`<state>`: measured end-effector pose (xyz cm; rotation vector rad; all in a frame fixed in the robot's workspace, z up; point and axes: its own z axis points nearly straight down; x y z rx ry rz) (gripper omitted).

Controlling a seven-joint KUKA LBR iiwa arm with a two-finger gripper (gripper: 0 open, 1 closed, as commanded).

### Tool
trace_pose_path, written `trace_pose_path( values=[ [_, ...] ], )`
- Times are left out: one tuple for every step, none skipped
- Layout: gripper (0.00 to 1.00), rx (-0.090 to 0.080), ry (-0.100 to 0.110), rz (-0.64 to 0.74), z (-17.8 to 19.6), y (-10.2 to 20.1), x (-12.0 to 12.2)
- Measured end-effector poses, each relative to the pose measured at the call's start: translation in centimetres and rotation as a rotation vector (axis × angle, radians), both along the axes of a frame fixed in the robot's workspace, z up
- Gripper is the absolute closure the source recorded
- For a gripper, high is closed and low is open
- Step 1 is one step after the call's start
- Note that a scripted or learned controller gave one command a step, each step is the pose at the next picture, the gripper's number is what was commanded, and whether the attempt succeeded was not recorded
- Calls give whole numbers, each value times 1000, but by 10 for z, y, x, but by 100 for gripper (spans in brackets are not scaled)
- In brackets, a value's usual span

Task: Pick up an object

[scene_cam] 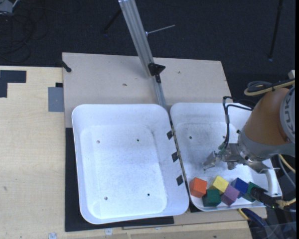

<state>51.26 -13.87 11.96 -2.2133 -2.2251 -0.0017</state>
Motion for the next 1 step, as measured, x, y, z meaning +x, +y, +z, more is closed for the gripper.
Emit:
trace_pose_path(
  values=[
    [0, -4, -8, -4, 174, 0, -1]
  ],
)
